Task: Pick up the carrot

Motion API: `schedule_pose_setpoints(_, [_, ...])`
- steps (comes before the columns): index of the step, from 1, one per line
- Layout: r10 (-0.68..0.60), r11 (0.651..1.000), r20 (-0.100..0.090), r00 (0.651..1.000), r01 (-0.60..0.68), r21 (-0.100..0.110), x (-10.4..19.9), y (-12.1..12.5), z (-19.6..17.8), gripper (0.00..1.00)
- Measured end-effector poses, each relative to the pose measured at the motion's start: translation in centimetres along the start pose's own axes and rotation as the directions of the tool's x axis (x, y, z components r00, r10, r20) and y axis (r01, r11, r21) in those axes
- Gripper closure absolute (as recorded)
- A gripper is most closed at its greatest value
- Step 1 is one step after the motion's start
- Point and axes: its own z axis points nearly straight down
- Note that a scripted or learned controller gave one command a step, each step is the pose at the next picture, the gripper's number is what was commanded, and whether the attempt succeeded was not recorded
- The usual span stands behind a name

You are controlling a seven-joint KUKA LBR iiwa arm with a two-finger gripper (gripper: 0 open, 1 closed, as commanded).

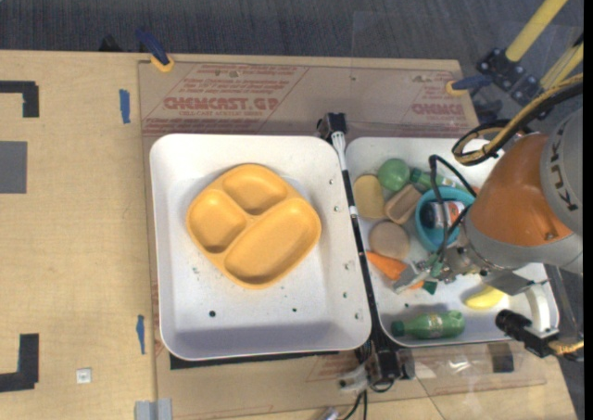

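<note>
The carrot (386,265) is a small orange piece lying in the right bin (547,272), close to its left wall and just below a tan rounded item (389,241). My gripper (424,275) is low in that bin, right at the carrot's right end, pointing left from the grey arm with its orange band (517,205). The gripper's tip is small and cluttered in the camera view, and I cannot make out whether it touches the carrot.
The left bin (176,223) holds a yellow divided plate (255,223). Around the carrot lie a green ball (394,171), a pale yellow piece (368,194), a blue cup (435,217), a green bottle-like item (427,324) and a yellow piece (484,298).
</note>
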Motion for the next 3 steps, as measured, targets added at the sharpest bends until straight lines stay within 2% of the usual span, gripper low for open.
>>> schedule_pose_setpoints(1, [-0.001,1.0,0.007,1.0,0.001,-0.005,-0.2,0.2,-1.1,1.0])
schedule_pose_setpoints(2, [0.124,0.992,0.003,0.992,-0.124,0.007,-1.1,3.4,-0.1,1.0])
schedule_pose_setpoints(3, [0.121,0.993,0.006,0.993,-0.121,0.004,-1.1,3.6,-1.1,1.0])
